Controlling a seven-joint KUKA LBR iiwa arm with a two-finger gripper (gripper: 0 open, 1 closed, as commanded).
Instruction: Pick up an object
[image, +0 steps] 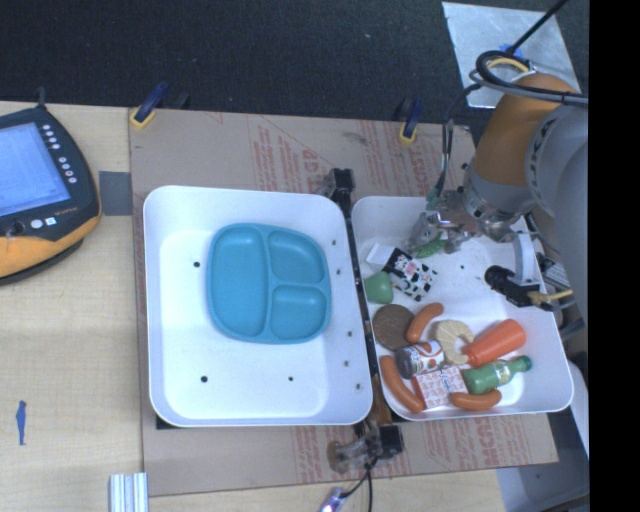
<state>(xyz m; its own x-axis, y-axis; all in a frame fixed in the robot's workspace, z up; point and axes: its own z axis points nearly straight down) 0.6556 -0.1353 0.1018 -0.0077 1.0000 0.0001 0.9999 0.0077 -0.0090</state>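
Note:
My gripper (438, 228) hangs low over the back of the right bin (556, 400). A small green thing (429, 246) lies just under or at its tip; whether it is held is unclear. Toy foods crowd the bin in front of it: a black-and-white patterned piece (411, 273), a green round piece (379, 288), a brown disc (391, 324), an orange carrot (496, 341), a green bottle (494, 375), a red-labelled can (420, 357) and several sausages such as the sausage (424, 320).
The left bin (170, 300) holds a blue divided plate (269, 283). A tablet in an orange case (40, 190) lies on the bench at far left. Clamps hold the cardboard at the back edge.

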